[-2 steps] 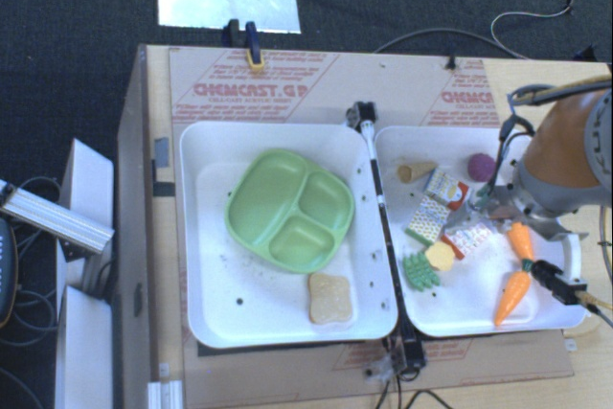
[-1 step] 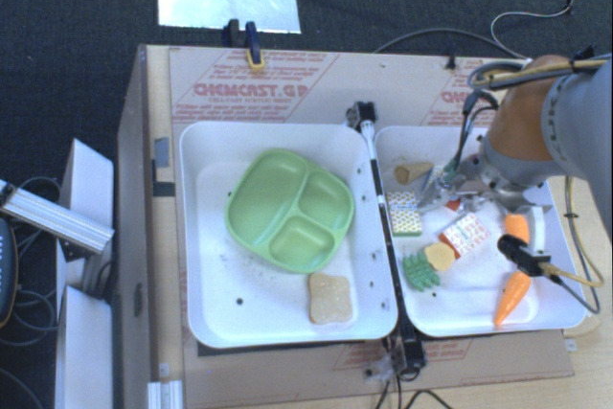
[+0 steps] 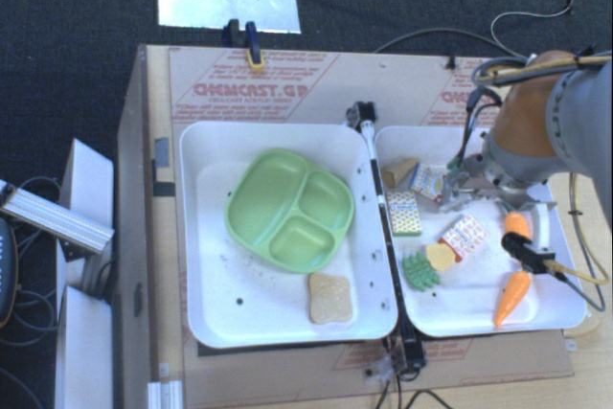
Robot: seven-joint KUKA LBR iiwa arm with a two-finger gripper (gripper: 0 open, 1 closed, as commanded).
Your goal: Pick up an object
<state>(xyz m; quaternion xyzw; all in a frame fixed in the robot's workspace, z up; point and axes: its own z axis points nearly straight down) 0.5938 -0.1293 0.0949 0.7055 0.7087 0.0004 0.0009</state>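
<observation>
Looking smooth and shiny: green plastic plate [image 3: 290, 210], white plastic bins [image 3: 203, 235]. Looking rough and matt: toast slice [image 3: 330, 298]. Showing brown paper-like board [image 3: 287, 83] with red print underneath.

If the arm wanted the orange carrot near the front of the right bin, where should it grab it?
Probably across the thick middle of the carrot, coming straight down from above. It lies flat and tilted, tapering toward its lower end, so the fingers should close across its width, not along its length. The space around it looks open, with the bin wall close by.
</observation>
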